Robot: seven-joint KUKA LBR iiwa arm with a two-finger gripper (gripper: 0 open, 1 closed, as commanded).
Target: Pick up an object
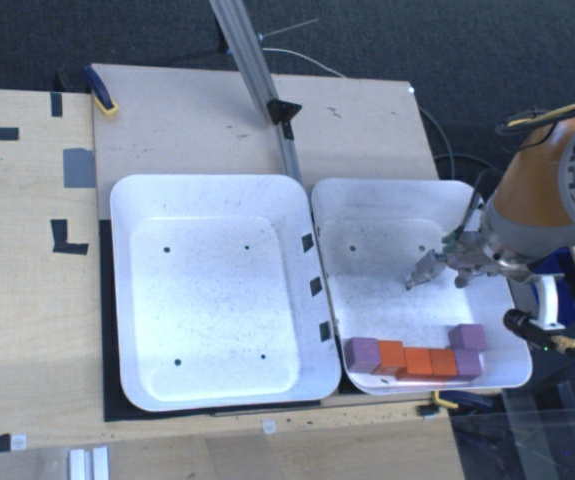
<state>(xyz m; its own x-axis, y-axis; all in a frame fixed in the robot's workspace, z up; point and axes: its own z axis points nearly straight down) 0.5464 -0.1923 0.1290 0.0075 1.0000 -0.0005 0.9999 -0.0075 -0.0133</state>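
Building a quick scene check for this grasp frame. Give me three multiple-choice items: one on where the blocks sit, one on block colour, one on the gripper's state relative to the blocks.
1. Where do the blocks lie?
A. middle of the left bin
B. along the near edge of the right bin
C. on the bench outside both bins

2. Which colours are the blocks?
A. purple and orange
B. green and yellow
C. all blue

3. How does the gripper stand to the blocks?
A. closed around a purple block
B. lifting an orange block
C. apart from them, over bare bin floor

Answers:
1 B: the row sits against the lower rim of the right bin.
2 A: purple blocks flank orange ones.
3 C: white floor shows between the gripper and the row, nothing between its fingers.
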